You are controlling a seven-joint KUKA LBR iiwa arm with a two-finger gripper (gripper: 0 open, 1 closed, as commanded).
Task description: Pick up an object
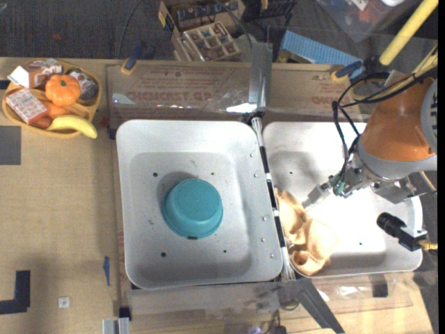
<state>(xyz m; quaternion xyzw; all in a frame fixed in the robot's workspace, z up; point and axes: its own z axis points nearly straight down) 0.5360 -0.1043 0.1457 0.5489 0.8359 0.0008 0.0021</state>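
A crumpled tan cloth [304, 232] lay against the left wall of the right bin [389, 259], toward its near corner. The gripper [321, 193] hung just above and to the right of it, pointing down and left; whether it was open or closed could not be told, and nothing showed in its grasp. The likely trouble was the bin wall: a descent so close to it might strike the rim or merely pinch a loose fold. In the left bin [139, 152] sat an upturned teal bowl [193, 208].
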